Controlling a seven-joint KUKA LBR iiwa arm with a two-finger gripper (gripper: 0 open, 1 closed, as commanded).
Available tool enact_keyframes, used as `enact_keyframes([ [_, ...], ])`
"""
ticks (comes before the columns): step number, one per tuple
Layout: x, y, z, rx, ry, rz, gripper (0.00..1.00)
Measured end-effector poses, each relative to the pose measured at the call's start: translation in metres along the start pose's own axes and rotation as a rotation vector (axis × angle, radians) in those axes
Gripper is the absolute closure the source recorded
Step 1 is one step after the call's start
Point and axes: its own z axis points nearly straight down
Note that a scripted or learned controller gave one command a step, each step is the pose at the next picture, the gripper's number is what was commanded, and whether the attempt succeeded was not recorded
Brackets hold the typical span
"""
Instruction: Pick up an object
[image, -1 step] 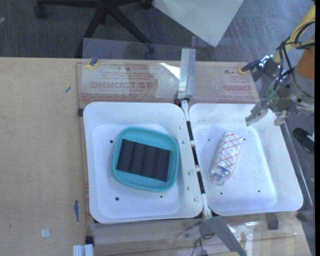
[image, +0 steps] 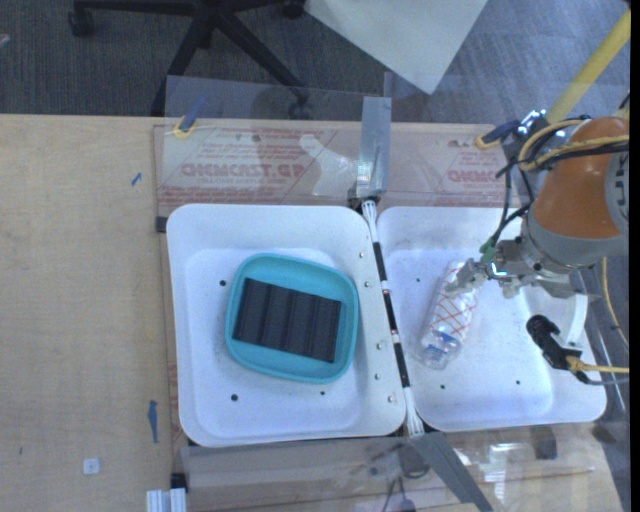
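Where the two white bins sit side by side on your bench, the left bin (image: 195, 390) holds a teal tray (image: 291, 317) with a dark ribbed insert, and the right bin (image: 500, 395) holds a clear plastic bottle (image: 449, 312) with a red criss-cross label, lying on its side near the bin's left wall. You see the arm (image: 575, 195) reach in from the right, its gripper (image: 497, 268) low over the right bin just beside the bottle's upper end. You cannot tell from this view how the gripper is set, and nothing shows the bottle held.
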Motion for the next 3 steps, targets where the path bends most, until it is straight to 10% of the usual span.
enact_keyframes([
  [1, 0.021, 0.022, -0.094, 0.021, 0.004, 0.001, 0.0],
  [2, 0.0, 0.004, 0.03, 0.023, 0.009, -0.271, 0.0],
  [3, -0.022, -0.014, 0.046, 0.015, 0.007, -0.372, 0.0],
])
